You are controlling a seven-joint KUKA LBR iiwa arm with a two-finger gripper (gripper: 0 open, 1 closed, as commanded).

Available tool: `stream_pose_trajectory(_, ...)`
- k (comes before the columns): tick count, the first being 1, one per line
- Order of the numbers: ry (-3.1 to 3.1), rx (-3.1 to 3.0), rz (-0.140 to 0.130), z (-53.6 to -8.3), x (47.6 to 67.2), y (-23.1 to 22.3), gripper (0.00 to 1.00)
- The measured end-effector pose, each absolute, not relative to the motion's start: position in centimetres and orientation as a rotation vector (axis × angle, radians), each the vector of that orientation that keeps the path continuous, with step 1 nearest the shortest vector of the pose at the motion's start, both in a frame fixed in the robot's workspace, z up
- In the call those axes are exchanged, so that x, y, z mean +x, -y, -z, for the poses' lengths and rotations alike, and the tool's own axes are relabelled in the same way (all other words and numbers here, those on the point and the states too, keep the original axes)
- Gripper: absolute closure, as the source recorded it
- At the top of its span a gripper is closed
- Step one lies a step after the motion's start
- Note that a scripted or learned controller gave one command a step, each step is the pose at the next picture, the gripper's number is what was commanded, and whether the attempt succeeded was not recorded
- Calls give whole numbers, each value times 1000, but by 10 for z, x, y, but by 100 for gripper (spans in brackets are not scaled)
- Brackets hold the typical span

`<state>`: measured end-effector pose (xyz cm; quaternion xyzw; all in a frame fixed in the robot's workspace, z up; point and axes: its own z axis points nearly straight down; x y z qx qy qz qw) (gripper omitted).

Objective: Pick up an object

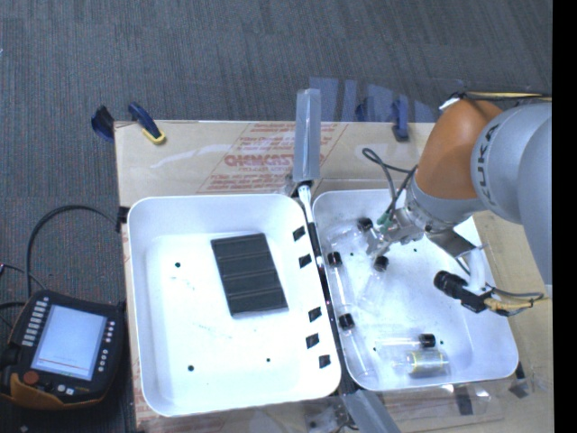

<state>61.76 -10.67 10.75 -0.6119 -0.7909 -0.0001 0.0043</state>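
Note:
A dark grey ribbed slab (249,274) lies flat in the middle of the left bin (144,242). In the right bin (496,341) a small clear bottle with a black cap (416,359) lies on its side near the front. A clear plastic piece (371,289) rests near that bin's middle. My gripper (382,242) is low over the back left part of the right bin, just behind the clear piece. Its tip is small and mixed with glare, so nothing can be made out in it.
The grey arm with its orange band (455,165) covers the right bin's back right corner. A black cylinder on a cable (455,287) hangs over that bin's right side. Black clips (311,314) line the divider between the bins. A teach pendant (63,341) sits at the left.

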Motion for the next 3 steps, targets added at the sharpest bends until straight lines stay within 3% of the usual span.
stream_pose_trajectory(1, 2477, -1918, 0, -107, 617, 107, 0)
stream_pose_trajectory(2, 2533, -1860, -2, -87, 636, 88, 0)
stream_pose_trajectory(3, 2532, -1861, -3, -86, 636, 88, 0)
